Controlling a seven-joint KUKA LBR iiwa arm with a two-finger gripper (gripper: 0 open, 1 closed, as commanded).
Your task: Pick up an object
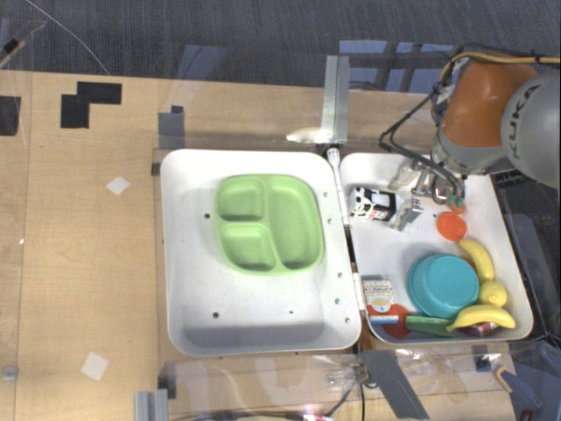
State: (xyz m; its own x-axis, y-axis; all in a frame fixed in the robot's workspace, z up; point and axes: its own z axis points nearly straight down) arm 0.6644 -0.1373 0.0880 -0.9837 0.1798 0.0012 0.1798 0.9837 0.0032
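My gripper (412,202) hangs over the back of the right bin (508,226), under the orange wrist band. A small black-and-white toy (372,204) lies just to its left, close to the fingertips; whether they touch it I cannot tell. An orange round piece (451,226) sits just right of the gripper. Further forward lie a teal bowl (443,285), two yellow bananas (478,257) (480,317), a green vegetable (427,324), a red item (394,321) and a small white carton (378,293).
The left bin (184,296) holds a green divided plate (267,221). A metal post (337,99) stands behind the wall between the bins. Cables run from the wrist at the upper right.
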